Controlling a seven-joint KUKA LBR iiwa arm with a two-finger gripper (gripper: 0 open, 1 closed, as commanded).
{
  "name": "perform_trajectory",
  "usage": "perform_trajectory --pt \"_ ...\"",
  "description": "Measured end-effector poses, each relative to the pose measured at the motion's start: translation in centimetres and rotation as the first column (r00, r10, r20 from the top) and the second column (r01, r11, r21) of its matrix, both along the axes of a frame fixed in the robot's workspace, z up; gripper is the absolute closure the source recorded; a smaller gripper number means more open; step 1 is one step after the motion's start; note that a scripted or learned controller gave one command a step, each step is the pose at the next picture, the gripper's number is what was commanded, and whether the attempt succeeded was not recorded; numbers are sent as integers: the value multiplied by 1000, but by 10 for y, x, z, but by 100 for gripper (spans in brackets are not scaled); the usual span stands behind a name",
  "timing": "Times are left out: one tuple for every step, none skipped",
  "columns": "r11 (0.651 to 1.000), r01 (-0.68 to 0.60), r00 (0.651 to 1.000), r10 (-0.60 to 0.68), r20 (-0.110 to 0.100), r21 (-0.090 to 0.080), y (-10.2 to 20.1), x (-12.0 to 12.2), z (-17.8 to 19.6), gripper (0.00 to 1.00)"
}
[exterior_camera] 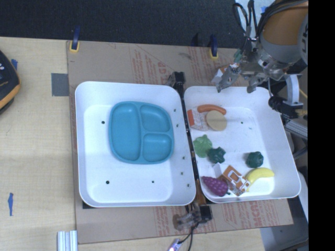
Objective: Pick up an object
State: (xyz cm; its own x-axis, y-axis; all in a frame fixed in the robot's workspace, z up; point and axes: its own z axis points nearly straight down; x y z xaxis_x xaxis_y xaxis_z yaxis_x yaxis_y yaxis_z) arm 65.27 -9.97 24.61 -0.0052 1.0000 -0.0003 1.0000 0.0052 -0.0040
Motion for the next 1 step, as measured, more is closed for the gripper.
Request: perform_trajectory --pt "1000 1 1000 -1 -1 -1 -12 -76 -67 0"
